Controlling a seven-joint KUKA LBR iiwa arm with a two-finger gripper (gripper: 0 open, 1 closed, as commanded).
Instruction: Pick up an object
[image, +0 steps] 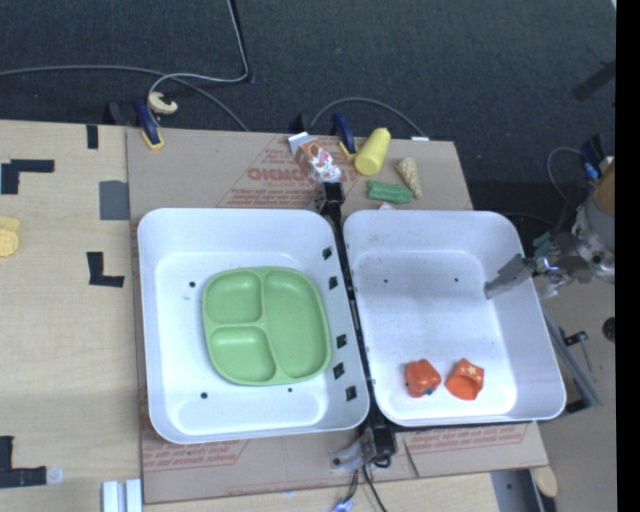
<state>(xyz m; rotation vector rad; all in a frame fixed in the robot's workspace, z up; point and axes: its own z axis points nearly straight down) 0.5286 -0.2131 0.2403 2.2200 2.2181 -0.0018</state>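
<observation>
The right bin (440, 250) holds two small orange objects: one orange piece (422, 377) near its front wall and a second orange piece (465, 379) just beside it, toward the bin's right side. The gripper (512, 275) hangs over this bin's right rim, well apart from both pieces, and whether it is clenched or released cannot be told. A green divided plate (266, 326) lies in the left bin (160, 300).

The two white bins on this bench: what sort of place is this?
Probably a robotics lab test bench: two white bins clamped on cardboard, a robot gripper reaching in from the right, loose cables, and toy-like orange objects to pick.
</observation>
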